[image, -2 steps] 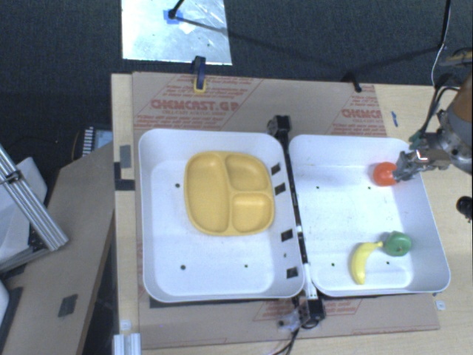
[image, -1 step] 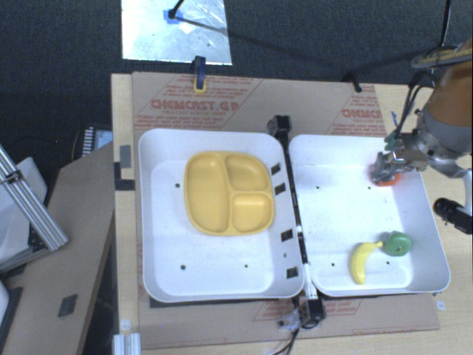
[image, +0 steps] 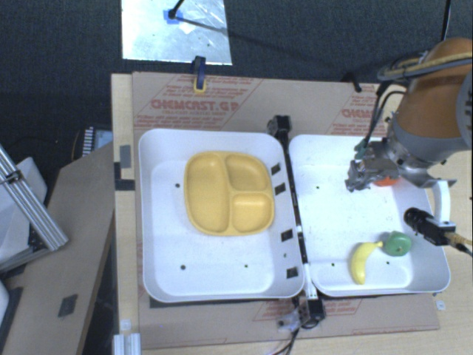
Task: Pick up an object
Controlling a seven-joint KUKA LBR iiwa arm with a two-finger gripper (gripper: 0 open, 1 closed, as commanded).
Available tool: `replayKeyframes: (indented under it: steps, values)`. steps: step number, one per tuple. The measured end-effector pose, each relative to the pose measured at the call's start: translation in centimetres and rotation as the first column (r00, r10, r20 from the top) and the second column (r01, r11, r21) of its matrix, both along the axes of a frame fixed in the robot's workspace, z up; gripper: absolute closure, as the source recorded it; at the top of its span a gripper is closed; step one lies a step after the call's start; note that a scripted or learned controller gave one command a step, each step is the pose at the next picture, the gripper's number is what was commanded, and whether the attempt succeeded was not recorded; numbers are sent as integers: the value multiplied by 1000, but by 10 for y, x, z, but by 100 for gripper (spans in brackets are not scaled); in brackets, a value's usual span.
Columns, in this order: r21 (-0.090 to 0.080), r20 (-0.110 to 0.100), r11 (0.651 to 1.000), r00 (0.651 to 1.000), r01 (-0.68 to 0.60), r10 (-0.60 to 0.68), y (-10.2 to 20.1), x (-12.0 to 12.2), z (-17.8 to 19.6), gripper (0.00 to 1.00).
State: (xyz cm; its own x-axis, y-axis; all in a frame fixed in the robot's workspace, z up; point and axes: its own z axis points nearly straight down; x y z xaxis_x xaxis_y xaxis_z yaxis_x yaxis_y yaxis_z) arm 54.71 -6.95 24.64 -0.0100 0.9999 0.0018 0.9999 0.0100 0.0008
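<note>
Right bin (image: 325,220): a banana (image: 361,260) lies near the front wall, touching a green piece (image: 398,244), with an orange piece (image: 384,181) partly hidden just beside the claw (image: 358,179) low over the far half; the claw's state cannot be told. Left bin (image: 159,220) holds a yellow divided plate (image: 228,192). The banana looks a light, rigid, smooth toy, probably best pinched across its mid-curve.
</note>
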Motion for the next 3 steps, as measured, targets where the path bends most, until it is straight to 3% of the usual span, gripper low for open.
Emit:
replayKeyframes:
  steps: [3]
  values:
    - [0, 0, 1000, 1000, 0, 0, 150, -6, -3, 100]
